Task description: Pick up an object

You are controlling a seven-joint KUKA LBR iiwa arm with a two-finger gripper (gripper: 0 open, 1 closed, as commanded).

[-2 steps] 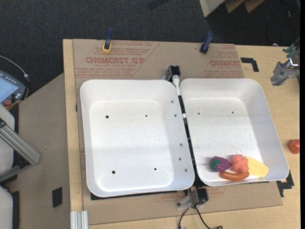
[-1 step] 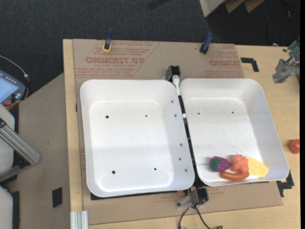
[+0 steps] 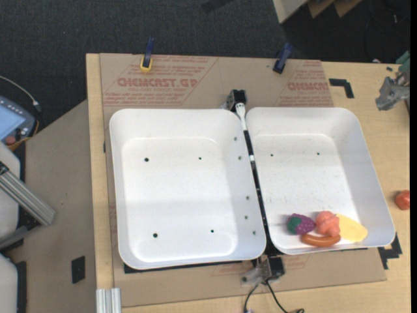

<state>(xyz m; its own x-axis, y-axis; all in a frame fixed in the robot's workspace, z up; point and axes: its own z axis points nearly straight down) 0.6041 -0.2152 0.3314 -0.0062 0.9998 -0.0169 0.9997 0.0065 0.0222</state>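
Toys (image 3: 324, 227) crowd the right bin's (image 3: 352, 126) near corner, seemingly touching.

Even, bright overhead light; the left bin (image 3: 176, 188) shows a soft shadow band toward 6 o'clock. Focus is slightly soft throughout.

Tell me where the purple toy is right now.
The purple toy lies in the right bin, near its front edge, just left of the orange-pink toy and above the left end of the sausage-shaped toy.

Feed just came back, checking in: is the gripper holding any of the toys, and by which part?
Nothing is held. The gripper is off past the right bin, with no toy at it; the toys lie in that bin's near corner.
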